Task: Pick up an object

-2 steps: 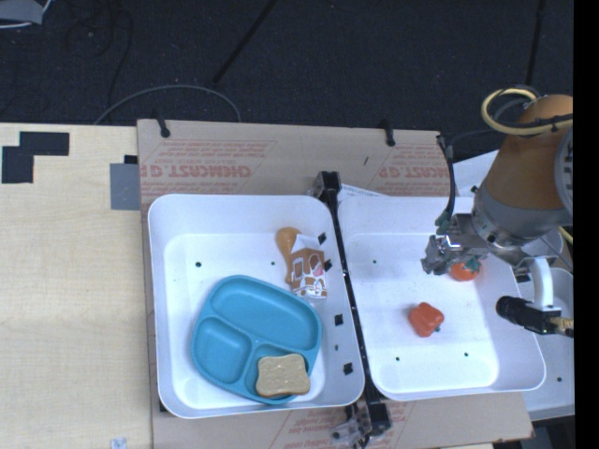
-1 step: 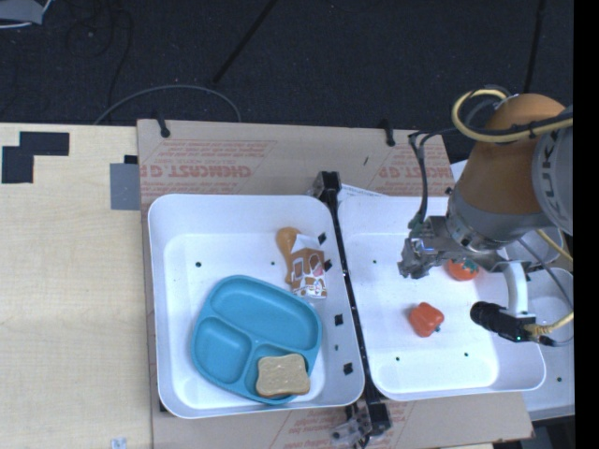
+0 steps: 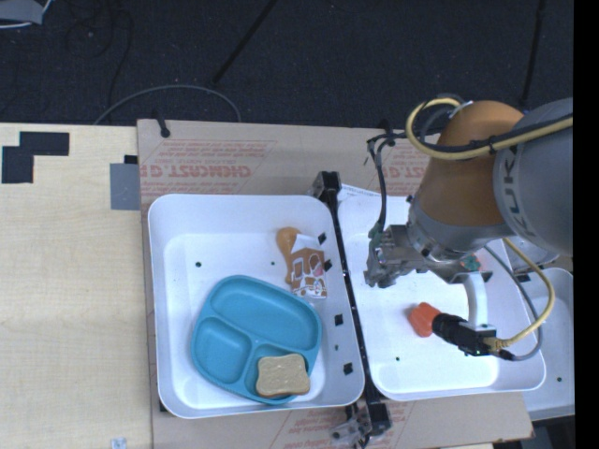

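While the grey arm (image 3: 524, 185) with its orange band leans in over the right bin (image 3: 449, 382), its claw (image 3: 386, 267) hangs low near that bin's left wall, and whether it is spread or pressed together cannot be told from this angle. An orange object (image 3: 422, 319) lies on the right bin's white floor, just beside the claw's lower side and apart from it, next to a black fitting with a yellow cable (image 3: 473, 337). To the left of the right bin, touching it along a black divider, sits the left bin (image 3: 173, 251). A blue divided plate (image 3: 255, 337) rests on that bin's floor, with a slice of bread (image 3: 283, 375) in the plate's lower compartment. Between the plate and the right bin lie a brown-patterned packet (image 3: 308, 274) and a small tan piece (image 3: 287, 240) just above it. Both bins rest on a sheet of cardboard (image 3: 243, 162) printed with red lettering, which lies on a pale wooden desk (image 3: 65, 288) bearing black and grey square marks. Beyond the cardboard, away from the right bin, is dark carpeted floor (image 3: 281, 45) crossed by thin cables.
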### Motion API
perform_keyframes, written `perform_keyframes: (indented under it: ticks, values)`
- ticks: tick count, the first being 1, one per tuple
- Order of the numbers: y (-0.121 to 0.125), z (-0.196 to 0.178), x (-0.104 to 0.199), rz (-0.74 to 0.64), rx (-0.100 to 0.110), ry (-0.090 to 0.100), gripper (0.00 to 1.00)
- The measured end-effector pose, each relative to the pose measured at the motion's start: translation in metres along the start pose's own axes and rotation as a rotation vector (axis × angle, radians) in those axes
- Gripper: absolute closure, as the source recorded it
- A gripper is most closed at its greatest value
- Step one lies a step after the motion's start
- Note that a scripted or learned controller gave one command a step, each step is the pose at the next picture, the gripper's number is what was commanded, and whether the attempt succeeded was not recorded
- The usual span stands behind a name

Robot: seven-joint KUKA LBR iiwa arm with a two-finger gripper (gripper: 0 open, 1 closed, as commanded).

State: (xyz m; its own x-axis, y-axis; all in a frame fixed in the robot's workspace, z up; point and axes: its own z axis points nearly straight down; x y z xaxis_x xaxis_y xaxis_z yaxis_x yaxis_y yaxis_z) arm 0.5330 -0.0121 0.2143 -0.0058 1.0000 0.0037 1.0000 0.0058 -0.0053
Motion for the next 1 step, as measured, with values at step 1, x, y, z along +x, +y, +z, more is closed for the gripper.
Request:
perform_keyframes:
  ticks: [1]
  values:
    - [-0.0028, 0.0029, 0.0526, 0.001, 0.0, -0.001, 1.0]
